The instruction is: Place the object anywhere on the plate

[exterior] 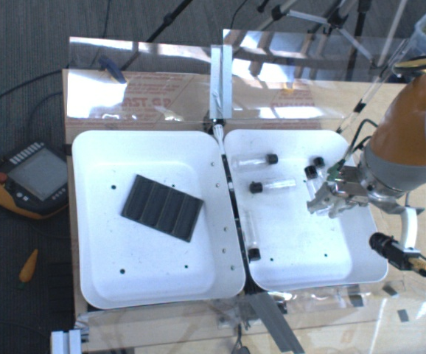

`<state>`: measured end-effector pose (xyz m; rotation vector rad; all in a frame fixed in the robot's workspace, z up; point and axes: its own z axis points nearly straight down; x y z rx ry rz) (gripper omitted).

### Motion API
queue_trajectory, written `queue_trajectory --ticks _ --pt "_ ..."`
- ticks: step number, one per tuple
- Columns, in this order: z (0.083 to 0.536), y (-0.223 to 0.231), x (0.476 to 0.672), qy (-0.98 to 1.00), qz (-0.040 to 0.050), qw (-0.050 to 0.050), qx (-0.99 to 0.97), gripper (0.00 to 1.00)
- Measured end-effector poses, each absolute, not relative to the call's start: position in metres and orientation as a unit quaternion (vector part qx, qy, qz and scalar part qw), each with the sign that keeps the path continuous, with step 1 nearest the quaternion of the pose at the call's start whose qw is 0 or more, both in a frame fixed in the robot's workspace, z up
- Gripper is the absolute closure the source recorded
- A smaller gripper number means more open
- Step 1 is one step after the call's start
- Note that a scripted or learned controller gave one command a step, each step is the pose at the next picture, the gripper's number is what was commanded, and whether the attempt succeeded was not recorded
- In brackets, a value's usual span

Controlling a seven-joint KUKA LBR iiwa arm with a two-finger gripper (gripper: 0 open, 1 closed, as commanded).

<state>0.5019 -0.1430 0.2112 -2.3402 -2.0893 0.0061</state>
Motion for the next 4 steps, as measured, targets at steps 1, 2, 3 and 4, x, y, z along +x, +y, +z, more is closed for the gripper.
queue_trajectory --ticks 1,2,3,4 --pt "0.223 -0.044 0.524 -0.68 0.0025 0.002 -0.733 1.0" --pt "0.181 0.034 0.51 -0.769 0.0028 0.002 -0.639 1.0" --pt "0.153 0.114 0.483 -0.713 0.004 0.002 -0.701 1.0" --pt "0.114 0.173 0.482 -0.77 0.0045 0.003 -0.638 1.0"
